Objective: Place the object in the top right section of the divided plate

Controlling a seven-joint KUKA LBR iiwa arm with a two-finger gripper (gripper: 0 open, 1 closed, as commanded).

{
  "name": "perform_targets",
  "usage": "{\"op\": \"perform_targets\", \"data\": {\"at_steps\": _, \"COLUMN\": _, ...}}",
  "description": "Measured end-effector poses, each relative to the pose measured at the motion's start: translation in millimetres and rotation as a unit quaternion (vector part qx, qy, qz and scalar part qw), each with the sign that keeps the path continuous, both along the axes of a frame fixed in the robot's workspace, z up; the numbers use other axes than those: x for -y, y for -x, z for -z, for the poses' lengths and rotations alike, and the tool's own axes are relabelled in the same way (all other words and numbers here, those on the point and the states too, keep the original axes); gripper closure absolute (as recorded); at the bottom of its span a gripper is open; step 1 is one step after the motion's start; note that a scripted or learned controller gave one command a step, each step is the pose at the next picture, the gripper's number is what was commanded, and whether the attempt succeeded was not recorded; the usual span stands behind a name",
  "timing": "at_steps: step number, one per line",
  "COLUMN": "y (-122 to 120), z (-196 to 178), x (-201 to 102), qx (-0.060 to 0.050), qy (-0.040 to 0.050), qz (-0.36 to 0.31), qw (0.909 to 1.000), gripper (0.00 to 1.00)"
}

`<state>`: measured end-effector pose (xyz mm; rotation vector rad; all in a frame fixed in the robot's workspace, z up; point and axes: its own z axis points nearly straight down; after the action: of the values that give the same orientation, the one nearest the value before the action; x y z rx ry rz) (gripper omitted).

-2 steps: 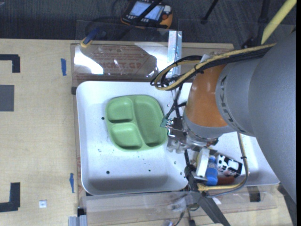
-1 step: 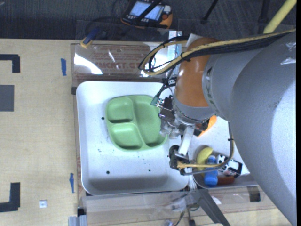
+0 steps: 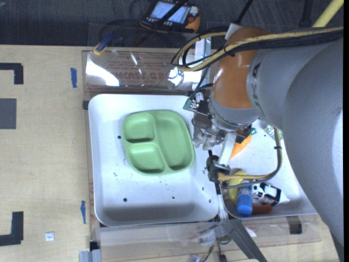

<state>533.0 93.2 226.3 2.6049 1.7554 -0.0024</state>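
**Over the seam between two bins**

I hang near the frame's middle, my fingers (image 3: pixel 209 140) above the wall where the left bin (image 3: pixel 103 162) meets the right bin (image 3: pixel 254 160). Whether they are spread or pressed together, I cannot tell. The green divided plate (image 3: pixel 180 141) lies in the left bin, just left of me. An orange piece (image 3: pixel 240 144), a yellow piece (image 3: pixel 235 177) and a blue cylinder (image 3: pixel 245 203) lie in the right bin.

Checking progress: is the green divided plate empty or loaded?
Empty. All three sections of the green plate show bare green, with nothing resting inside.
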Motion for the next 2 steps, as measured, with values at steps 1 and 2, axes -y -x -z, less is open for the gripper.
{"op": "perform_targets", "data": {"at_steps": 1, "y": 35, "z": -65, "x": -14, "qx": 0.000, "qy": 0.0000, "qz": 0.069, "qw": 0.9976, "gripper": 1.00}}
{"op": "perform_targets", "data": {"at_steps": 2, "y": 53, "z": -92, "x": -7, "qx": 0.001, "qy": 0.0001, "qz": -0.007, "qw": 1.0000, "gripper": 1.00}}
